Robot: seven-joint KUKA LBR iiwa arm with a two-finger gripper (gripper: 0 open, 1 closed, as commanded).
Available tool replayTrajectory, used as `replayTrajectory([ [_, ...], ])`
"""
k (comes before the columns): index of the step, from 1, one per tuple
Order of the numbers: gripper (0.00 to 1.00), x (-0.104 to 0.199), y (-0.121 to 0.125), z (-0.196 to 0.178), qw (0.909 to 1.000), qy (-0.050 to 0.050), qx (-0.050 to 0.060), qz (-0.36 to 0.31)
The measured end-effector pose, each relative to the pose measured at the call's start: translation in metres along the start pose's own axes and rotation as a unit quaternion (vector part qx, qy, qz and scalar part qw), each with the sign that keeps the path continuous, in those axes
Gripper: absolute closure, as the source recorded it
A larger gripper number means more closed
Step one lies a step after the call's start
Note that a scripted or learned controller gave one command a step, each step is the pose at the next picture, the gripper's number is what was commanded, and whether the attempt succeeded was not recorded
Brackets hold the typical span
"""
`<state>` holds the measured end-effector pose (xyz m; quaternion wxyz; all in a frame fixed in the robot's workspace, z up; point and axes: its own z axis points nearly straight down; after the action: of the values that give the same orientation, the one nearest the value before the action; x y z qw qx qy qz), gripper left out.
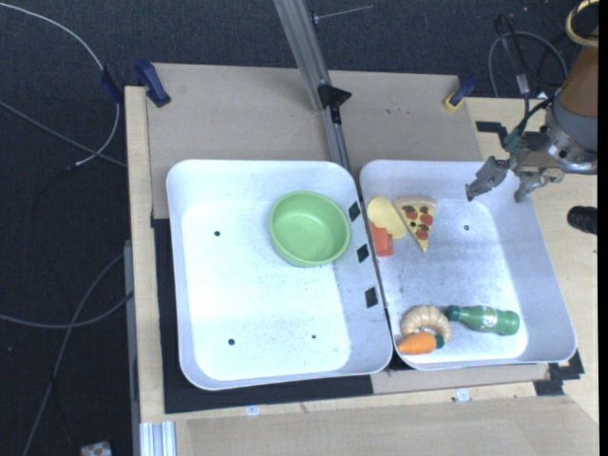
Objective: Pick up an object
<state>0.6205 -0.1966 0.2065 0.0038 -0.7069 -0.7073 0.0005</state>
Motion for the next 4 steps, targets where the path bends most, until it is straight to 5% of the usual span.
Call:
replayTrajectory([
  [2, 0.00, 0.002, -0.004, 0.114, 1.0000, 0.001, 0.003, 0.000],
  [3, 1.00, 0.003, -0.002, 0.097, 1.0000, 0.001, 0.000, 0.000],
  [4, 1.00, 0.009, 0.002, 0.032, 1.0000, -0.003, -0.007, -0.001],
])
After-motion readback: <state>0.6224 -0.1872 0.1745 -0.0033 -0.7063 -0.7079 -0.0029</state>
